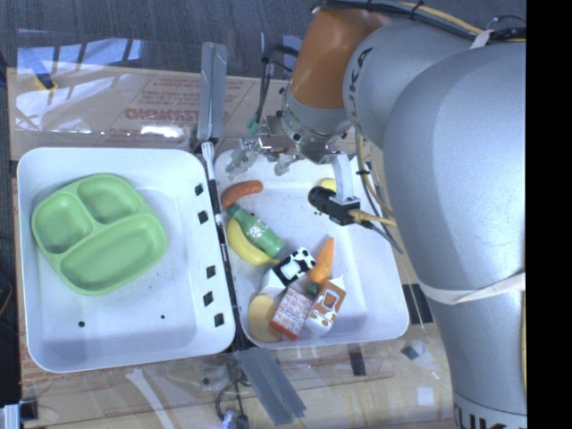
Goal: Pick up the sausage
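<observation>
Surroundings: A large grey arm (447,195) with an orange band (326,47) is seen over the right side of the bench, covering the right bin's far right corner. A clear plastic sheet (107,105) is laid behind the left bin.
Obstructions: The sausage is flanked closely by a green bottle (257,231) just in front of it and by the bin's left wall. The wrist hardware is hung over the bin's back edge, just behind the sausage.
Arm pose: The arm is bent down from the right, the wrist being lowered over the back of the right bin. The gripper (259,156) is seen at the bin's back-left edge; whether its fingers are spread or pressed together cannot be told, and nothing is seen between them.
Left bin: The left bin (54,329) is occupied by a green divided plate (98,231), set toward its back left.
Right bin: The right bin (384,315) is crowded. A banana (246,247) is laid under the green bottle. A carrot (323,259), a black-and-white toy (297,264), two small cartons (308,309) and a pale round piece (261,315) are gathered toward the front.
Sausage: The sausage (242,191) is laid near the back-left corner of the right bin, just below the gripper, not held.
</observation>
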`<act>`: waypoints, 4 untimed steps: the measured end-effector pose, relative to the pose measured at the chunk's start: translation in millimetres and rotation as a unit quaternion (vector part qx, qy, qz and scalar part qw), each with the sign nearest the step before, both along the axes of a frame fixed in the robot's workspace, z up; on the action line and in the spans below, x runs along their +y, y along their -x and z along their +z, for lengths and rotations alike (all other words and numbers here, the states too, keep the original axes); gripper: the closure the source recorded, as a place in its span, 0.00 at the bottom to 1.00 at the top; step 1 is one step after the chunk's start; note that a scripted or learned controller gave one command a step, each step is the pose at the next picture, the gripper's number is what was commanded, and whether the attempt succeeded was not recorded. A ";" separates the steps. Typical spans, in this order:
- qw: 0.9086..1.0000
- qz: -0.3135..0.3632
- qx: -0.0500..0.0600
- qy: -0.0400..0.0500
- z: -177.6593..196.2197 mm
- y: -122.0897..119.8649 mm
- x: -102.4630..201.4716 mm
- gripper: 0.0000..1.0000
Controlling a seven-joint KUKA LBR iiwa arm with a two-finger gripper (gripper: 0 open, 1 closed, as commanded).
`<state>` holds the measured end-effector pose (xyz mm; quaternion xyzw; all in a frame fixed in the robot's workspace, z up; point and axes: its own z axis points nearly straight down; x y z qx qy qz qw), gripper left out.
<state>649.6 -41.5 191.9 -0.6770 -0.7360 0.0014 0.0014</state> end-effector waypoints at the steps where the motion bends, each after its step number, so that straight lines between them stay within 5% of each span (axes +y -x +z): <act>1: 0.992 0.123 0.000 0.000 -51.4 -6.8 -80.3 0.00; 2: 0.993 0.116 -0.001 0.000 -86.9 -7.0 -55.7 0.00; 3: 0.993 0.118 -0.001 0.000 -75.9 -7.7 -55.5 1.00; 4: 0.993 0.118 -0.001 0.000 -75.9 -7.7 -55.5 0.00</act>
